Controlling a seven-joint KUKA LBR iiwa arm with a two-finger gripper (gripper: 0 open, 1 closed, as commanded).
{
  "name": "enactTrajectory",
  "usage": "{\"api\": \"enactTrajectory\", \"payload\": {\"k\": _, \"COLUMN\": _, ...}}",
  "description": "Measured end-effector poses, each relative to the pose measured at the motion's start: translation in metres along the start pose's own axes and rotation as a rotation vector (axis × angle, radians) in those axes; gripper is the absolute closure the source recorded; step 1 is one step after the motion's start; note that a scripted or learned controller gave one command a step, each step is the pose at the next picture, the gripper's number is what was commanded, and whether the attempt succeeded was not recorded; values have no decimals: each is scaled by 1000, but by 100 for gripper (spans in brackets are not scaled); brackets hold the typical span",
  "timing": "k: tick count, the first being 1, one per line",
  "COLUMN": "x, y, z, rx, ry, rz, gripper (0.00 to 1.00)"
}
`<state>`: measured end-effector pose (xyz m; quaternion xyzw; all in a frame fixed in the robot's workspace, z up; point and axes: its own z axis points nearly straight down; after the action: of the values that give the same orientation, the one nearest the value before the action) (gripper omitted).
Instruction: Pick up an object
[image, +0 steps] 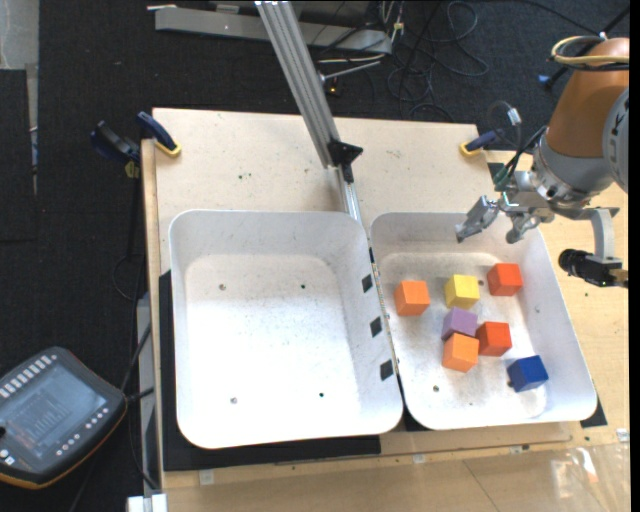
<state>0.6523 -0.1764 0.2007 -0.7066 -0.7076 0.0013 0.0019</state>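
Above right bin's (568, 352) far edge | gripper (496, 226) fingers spread, holding nothing | red-orange cube (505, 279) just below, apart

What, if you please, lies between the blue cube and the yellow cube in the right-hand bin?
In the camera view, a red cube sits on the line from the blue cube to the yellow cube, with the purple cube just left of it.
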Motion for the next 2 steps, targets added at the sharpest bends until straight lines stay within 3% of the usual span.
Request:
{"api": "enactTrajectory", "payload": {"k": 1, "x": 0, "y": 1, "z": -3, "rx": -4, "ry": -2, "rz": -2, "gripper": 0}}
{"api": "enactTrajectory", "payload": {"k": 2, "x": -3, "y": -3, "z": 60, "rx": 1, "ry": 0, "rz": 2, "gripper": 0}}
